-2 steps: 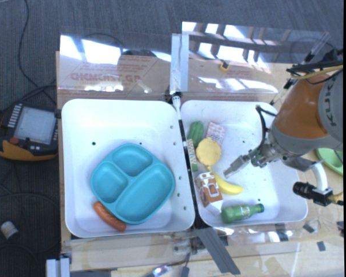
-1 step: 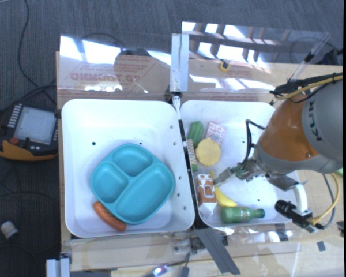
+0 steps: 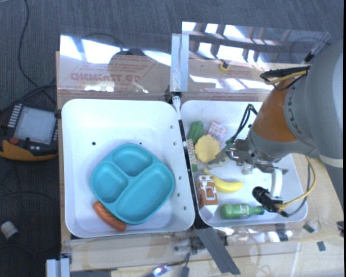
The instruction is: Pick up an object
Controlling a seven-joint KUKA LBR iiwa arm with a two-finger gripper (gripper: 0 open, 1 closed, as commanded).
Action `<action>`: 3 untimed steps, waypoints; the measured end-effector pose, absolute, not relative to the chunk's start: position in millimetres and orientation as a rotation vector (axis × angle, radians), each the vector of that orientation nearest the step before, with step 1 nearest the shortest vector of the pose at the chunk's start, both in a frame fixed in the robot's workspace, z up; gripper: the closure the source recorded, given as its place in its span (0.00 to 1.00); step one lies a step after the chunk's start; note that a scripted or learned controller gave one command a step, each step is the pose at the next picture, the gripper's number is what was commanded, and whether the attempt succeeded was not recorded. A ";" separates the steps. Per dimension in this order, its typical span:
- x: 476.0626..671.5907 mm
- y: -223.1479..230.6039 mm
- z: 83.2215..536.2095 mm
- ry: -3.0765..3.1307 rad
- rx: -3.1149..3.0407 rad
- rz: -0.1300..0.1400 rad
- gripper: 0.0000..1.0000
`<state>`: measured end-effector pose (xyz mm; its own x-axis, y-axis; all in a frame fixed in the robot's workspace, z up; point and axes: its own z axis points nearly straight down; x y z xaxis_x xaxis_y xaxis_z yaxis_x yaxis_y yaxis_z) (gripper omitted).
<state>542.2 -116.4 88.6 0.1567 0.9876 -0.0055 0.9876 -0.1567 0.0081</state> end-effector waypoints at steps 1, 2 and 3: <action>489.7 -128.4 89.4 2.162 2.259 0.013 0.00; 561.5 -172.6 149.4 2.212 2.233 -0.009 0.00; 580.7 -107.6 176.1 2.479 1.936 -0.007 0.00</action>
<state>580.7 -107.6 176.1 -0.2422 0.9702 -0.0002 0.9702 0.2422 -0.0057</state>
